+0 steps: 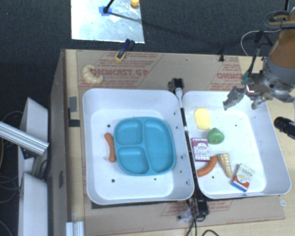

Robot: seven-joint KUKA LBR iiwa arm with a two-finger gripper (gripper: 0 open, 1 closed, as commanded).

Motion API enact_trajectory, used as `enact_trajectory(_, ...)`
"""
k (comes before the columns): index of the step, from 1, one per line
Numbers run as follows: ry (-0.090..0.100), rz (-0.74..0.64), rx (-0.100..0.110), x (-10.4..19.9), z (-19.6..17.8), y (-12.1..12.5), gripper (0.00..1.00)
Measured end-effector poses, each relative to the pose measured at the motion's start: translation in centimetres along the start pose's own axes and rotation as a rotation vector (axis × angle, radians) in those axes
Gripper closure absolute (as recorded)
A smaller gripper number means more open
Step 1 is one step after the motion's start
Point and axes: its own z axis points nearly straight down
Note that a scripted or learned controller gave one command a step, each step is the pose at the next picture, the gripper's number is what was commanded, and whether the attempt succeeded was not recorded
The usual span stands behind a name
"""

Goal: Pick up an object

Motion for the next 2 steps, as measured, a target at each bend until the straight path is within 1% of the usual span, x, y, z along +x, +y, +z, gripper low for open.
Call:
enact_trajectory(1, 0.0, 0.0, 0.004, 1.5, 13.6, 1.3, 0.0)
enact_trajectory(2, 0.0, 0.002, 0.002, 1.0, 18.9, 0.9, 0.0)
